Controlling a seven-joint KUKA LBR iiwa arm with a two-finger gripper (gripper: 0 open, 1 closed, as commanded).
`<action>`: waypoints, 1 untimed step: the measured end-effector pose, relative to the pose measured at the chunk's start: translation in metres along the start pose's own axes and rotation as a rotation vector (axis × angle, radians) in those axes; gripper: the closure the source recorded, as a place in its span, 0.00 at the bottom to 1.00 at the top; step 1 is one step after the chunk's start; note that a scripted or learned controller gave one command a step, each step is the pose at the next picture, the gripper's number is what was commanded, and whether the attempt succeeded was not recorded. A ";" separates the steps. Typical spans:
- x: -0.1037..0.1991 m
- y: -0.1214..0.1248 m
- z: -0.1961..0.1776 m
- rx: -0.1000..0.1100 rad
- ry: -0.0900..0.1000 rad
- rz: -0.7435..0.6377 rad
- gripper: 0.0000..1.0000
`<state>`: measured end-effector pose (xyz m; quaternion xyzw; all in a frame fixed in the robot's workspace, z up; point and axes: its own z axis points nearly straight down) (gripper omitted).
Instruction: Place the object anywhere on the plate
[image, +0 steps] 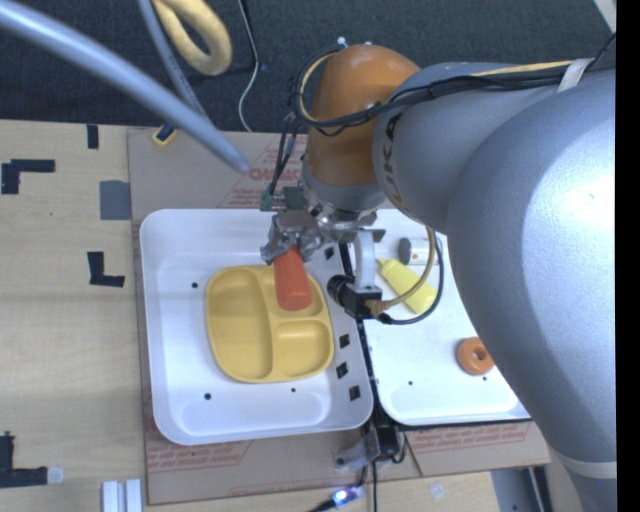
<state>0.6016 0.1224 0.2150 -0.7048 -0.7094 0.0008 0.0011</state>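
A yellow divided plate (245, 330) lies in the left white bin (170, 300). An orange-red cylinder, like a carrot or sausage (292, 281), stands over the plate's upper right compartment. My gripper (290, 246) hangs directly above it, and the cylinder's top end sits between the fingers. The big grey arm with its orange band reaches in from the right and covers much of the right bin.
In the right bin (440, 395) lie a yellow block (408, 286), a small grey piece (404, 247) and an orange ring (474, 357). A black cable loops beside the gripper near the divider between bins. Cardboard and the wooden bench surround the bins.
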 end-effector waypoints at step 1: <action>-0.003 0.000 0.000 0.000 -0.001 0.004 0.00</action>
